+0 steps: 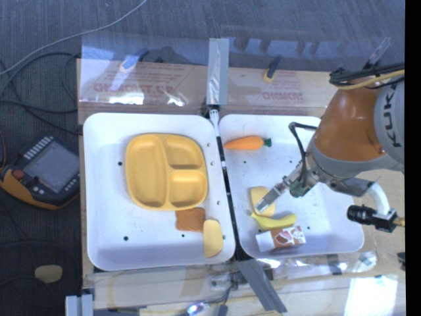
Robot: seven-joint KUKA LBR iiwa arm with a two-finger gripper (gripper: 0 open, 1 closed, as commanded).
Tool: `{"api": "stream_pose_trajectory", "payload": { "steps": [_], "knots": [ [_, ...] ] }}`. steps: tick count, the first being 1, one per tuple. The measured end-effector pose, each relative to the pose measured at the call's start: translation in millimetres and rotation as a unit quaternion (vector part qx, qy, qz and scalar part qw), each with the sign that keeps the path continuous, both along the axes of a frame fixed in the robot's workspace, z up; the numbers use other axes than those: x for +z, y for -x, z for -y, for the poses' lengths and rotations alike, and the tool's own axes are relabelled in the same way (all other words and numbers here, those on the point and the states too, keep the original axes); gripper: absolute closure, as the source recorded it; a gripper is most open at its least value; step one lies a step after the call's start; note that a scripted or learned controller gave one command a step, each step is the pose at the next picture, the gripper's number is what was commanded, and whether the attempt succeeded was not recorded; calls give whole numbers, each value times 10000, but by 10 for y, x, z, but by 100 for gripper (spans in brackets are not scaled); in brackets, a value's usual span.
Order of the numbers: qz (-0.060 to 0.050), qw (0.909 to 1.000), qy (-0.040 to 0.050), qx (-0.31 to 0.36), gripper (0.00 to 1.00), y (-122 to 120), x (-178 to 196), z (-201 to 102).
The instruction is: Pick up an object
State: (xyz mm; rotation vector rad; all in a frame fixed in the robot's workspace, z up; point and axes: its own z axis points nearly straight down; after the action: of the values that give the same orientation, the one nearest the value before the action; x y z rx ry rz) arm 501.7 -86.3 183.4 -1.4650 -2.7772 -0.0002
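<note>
- The gripper (268, 201) is lowered into the right bin (342, 239), reaching in from the right under the arm's orange band (348, 127).
- Fingers: slim and grey, angled down and to the left. The tips sit on or just above a pale yellow wedge-shaped piece (259, 195). From this angle I cannot tell how far apart the fingers are, nor whether anything is held between them.
- The pale yellow piece lies near the middle of the right bin, towards its left wall. Its surface is smooth and matte; the fingers hide part of it.
- A toy banana (274, 221), brighter yellow and curved, lies just below that piece, touching or almost touching it.
- A small white carton with a red-brown label (281, 238) lies on its side just below the banana, near the bin's front wall.
- A toy carrot (246, 143), orange with a green top pointing right, lies near the back left corner of the right bin, well apart from the gripper.
- The left bin (105, 242) holds a yellow divided plate (166, 170) with three compartments, a brown toast-like slice (191, 220) at its front edge, and a pale yellow rounded piece (212, 236) touching that slice.
- A teach pendant (41, 170) lies on the floor to the left of the bench.
</note>
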Motion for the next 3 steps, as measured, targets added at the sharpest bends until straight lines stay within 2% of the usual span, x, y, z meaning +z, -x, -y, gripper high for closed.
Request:
{"api": "stream_pose_trajectory", "payload": {
  "steps": [1, 2, 3],
  "knots": [
    [-4, 9999, 4, 128, 0, 158, -593, 322],
    [35, 9984, 2, -559, 0, -90, -936, 171],
    [63, 9984, -4, -558, 100, -109, -846, 159]
  ]
}}
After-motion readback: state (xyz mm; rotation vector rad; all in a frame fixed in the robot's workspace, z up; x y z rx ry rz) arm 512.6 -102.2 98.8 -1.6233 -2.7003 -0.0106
